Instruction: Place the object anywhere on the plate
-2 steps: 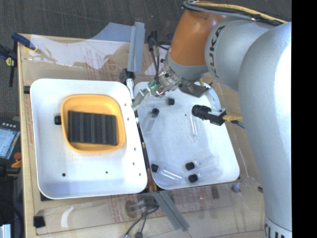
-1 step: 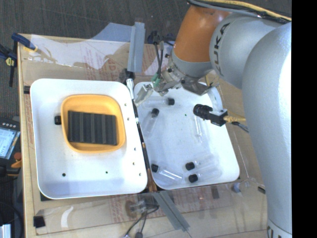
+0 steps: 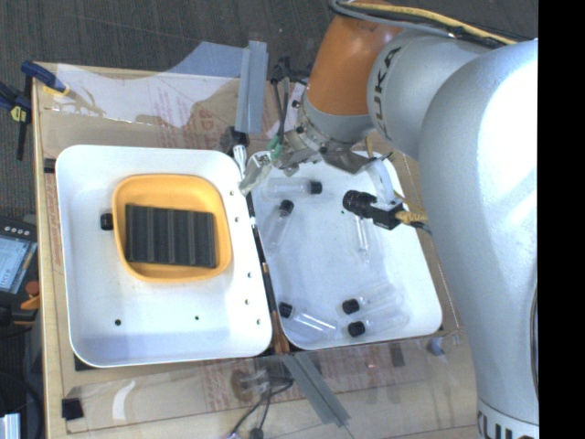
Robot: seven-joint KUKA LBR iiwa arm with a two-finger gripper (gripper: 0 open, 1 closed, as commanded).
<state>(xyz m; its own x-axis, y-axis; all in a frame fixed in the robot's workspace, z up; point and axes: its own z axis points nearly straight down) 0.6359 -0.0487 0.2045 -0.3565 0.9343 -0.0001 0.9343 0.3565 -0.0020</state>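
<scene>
My gripper (image 3: 265, 161) hangs over the top left corner of the right bin (image 3: 416, 291), close to the wall it shares with the left bin (image 3: 78, 273). Whether it is wide, narrow or holding something, I cannot tell. Below me clear plastic pieces with black caps (image 3: 352, 307) lie scattered in the right bin. The yellow plate (image 3: 169, 190), bearing a dark ribbed insert (image 3: 172, 236), sits in the left bin with none of those pieces on it, so I judge the placing not yet done

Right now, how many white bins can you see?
2. The left-hand bin holds the yellow plate; the right-hand bin lies beside it, partly under the arm, which may hide more.
</scene>
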